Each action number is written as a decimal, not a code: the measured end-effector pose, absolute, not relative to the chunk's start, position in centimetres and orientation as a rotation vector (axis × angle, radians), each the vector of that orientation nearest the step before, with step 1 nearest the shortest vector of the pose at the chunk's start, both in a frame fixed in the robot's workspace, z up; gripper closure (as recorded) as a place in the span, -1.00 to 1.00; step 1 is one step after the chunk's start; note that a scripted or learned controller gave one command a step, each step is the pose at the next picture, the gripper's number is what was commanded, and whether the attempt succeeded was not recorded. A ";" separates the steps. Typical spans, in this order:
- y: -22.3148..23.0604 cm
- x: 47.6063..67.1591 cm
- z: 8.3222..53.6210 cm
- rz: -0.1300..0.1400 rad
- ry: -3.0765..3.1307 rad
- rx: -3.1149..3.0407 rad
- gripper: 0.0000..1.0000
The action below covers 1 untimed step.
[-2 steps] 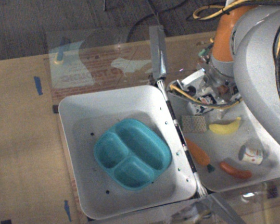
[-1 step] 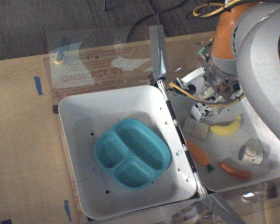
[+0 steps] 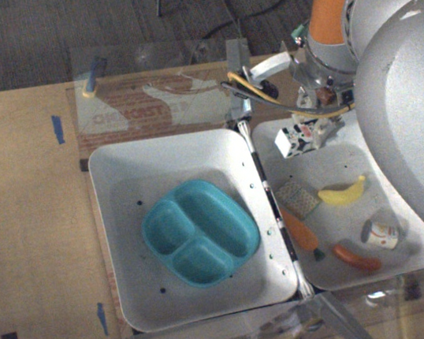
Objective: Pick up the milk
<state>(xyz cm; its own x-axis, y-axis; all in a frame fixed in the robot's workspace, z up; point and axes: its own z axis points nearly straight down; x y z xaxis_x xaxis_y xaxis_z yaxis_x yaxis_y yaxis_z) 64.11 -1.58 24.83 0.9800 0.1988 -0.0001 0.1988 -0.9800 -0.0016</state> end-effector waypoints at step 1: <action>3.2 65.2 30.7 0.002 -0.311 -3.126 1.00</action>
<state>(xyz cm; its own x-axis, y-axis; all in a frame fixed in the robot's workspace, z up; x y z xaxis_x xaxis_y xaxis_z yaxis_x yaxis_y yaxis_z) 65.18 3.24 30.74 0.9804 0.1969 -0.0009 0.1969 -0.9804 -0.0006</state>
